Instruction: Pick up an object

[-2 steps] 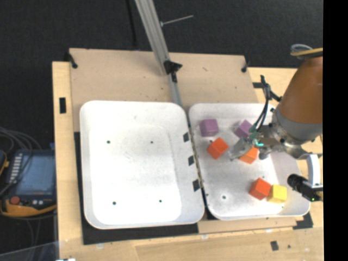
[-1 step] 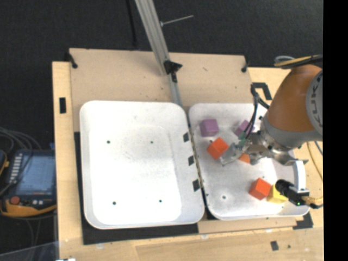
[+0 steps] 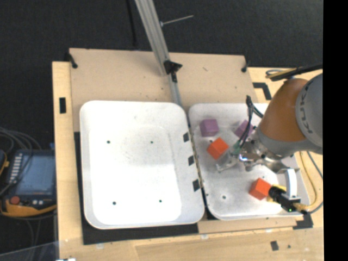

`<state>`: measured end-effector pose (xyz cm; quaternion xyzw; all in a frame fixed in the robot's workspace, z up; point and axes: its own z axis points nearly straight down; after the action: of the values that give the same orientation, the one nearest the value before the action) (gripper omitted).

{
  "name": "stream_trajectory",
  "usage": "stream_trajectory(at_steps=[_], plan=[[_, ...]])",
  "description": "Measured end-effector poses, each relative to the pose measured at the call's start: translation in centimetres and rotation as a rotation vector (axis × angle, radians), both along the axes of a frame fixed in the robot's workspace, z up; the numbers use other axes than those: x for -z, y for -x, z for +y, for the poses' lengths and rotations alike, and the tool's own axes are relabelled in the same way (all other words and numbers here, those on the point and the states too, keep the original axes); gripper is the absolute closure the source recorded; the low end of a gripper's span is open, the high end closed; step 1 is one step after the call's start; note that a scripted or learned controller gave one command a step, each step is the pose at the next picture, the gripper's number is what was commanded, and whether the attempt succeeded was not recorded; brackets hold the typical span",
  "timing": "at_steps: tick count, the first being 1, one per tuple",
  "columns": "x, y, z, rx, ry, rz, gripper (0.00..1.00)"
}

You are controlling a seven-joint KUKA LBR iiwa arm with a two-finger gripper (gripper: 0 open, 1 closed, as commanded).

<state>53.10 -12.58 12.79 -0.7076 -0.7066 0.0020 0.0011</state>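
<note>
Beside smooth orange cube (image 3: 218, 147), metal tool (image 3: 235, 159)

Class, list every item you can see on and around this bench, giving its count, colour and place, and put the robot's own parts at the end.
bins: 2, white, side by side on the bench; left bin, right bin
purple blocks: 2, in the right bin's far part; one in the open, one partly behind the arm
orange blocks: 2, in the right bin; one near the middle, one near the front
metal rail: 1, grey, slanting from the top edge down to between the bins
handheld control unit: 1, dark with a screen, left of the bench
arm: 1, grey with an orange band, over the right bin
claw: 1, beside the middle orange block
</note>
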Motion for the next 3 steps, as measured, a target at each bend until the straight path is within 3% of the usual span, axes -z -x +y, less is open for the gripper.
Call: stream_trajectory(at_steps=[1,2,3], plan=[[3.1,-0.1,-0.2,0.000,0.001,-0.006,0.00],[1.9,-0.2,-0.3,0.007,0.000,-0.010,1.00],[-3.5,-0.4,-1.5,0.004,0.001,-0.011,1.00]])
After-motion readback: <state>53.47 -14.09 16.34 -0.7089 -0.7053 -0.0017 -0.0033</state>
